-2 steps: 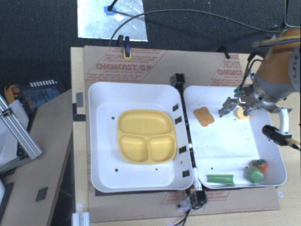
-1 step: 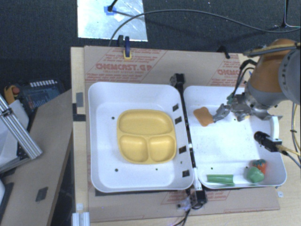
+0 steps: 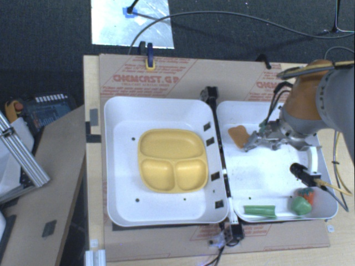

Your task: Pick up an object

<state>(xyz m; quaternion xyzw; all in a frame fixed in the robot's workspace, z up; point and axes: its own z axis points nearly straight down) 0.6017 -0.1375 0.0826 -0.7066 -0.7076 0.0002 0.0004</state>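
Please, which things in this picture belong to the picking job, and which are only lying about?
Likely for the job:
- claw, over the right bin
- brown flat piece, close beside the claw
- green block
- green and orange toy

Lying about:
- yellow divided tray in the left bin
- blue and yellow clamp
- silver sheet

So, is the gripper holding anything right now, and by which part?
Cannot tell. The gripper sits in the right bin right beside the orange-brown piece, but this view shows no clear hold on it.
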